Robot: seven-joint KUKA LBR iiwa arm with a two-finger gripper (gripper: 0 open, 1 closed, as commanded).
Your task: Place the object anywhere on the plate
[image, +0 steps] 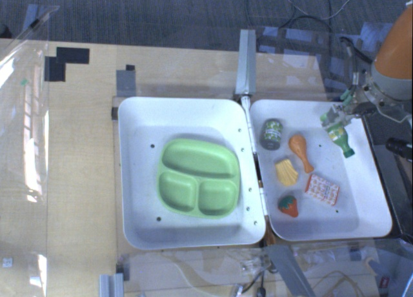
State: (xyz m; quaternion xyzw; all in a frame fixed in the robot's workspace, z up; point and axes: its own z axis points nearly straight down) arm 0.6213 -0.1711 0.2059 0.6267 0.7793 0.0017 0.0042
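Plate (pixel 197 184) green, three compartments, alone in left bin (pixel 132 160). My gripper (pixel 338 116) right of plate, over bottle (pixel 340 138); jaw state unclear. Approaching to pick, I judge.

Even, diffuse overhead lighting; the scene is bright, with no hard shadows. The two white bins (pixel 135 179) run close to overexposure, their inner walls showing only faint grey shading. Soft shadows sit inside the compartments of the green plate (pixel 197 177). A transparent panel (pixel 29 95) at the left edge carries pale streaked reflections (glare veils the wooden bench (pixel 77 160) beneath). Focus is moderate throughout: small objects in the right bin look soft, and fine detail is lost to low resolution.
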